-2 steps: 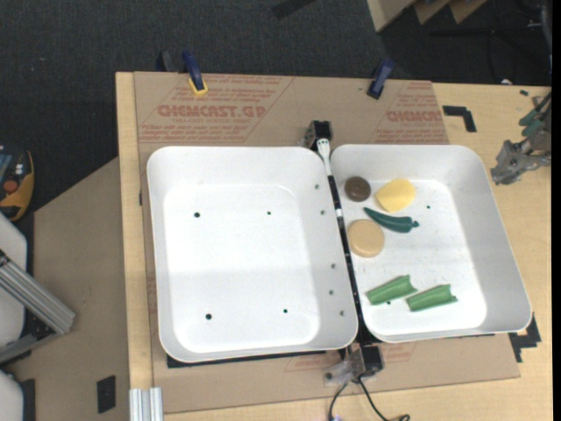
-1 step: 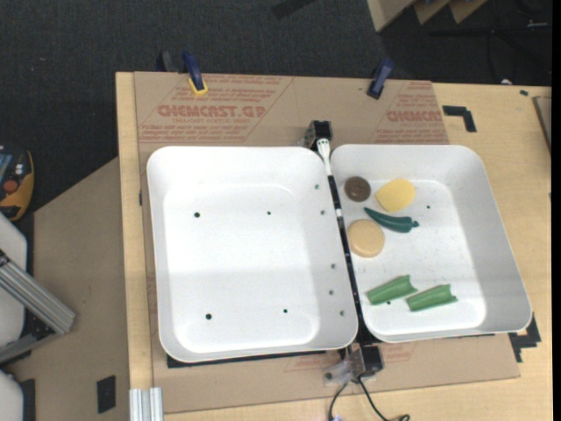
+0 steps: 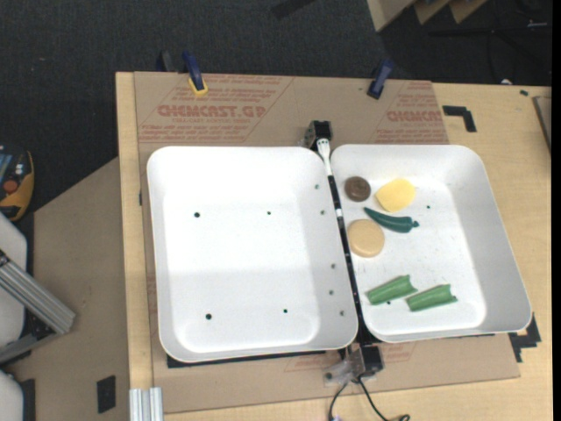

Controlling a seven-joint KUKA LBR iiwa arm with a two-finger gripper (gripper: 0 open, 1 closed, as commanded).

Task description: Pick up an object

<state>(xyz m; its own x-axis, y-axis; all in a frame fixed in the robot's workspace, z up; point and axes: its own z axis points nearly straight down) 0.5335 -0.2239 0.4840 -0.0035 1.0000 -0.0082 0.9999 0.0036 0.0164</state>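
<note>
Two shallow white bins sit side by side on the bench, which is covered by a brown sheet printed with red lettering. The left bin fills the centre-left of the frame; four small dark dots mark its floor. The right bin lies at centre-right, its inner edge touching the left bin's.

Six objects lie in the right bin, all in its left half. Toward the upper part there is one brown round disc, and just right of it one yellow lump. Below these, one dark green curved piece lies just under the lump. One tan round disc sits beside the dark green piece's left end, close to the bin's inner wall. Lower down, two light green pieces lie near each other: one on the left, one on the right.

Two blue clamps grip the bench's top edge, one at upper left and one at upper centre.

Whether the end effector is apart or together cannot be told.
</note>
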